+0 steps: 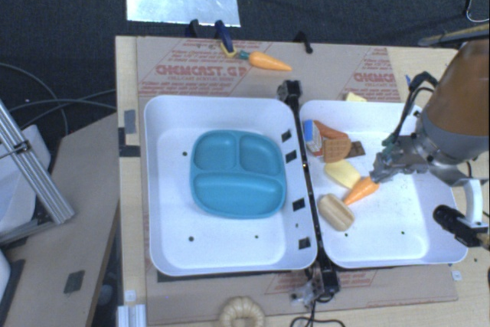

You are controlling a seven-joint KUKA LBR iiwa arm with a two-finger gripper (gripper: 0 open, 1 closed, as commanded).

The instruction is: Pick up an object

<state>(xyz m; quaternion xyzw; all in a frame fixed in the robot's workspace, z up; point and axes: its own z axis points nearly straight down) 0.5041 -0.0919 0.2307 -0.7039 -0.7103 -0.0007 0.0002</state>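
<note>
I'm seeing a pale braided ring-shaped toy pastry sitting at the bench's near edge, closest to the camera. Behind it the two shallow white bins are lying side by side. The left white bin is carrying a blue three-compartment plastic plate, roughly centred.

The right white bin is holding the toys: a tan bread-roll-shaped piece near the divider, a pale yellow wedge-like piece just behind it, a small orange toy carrot lying tilted beside the wedge, and a brown-and-orange cluster of toy food up near the bin's back-left. Can't resolve what the cluster items are.

The grey arm with the orange band is reaching in from the right. The gripper is sitting low in the right bin, its tip touching or just over the carrot's thick end. I cannot tell how far apart it is standing, or whether it is gripping the carrot.

A second orange toy carrot is lying on the cardboard behind the bins.
</note>
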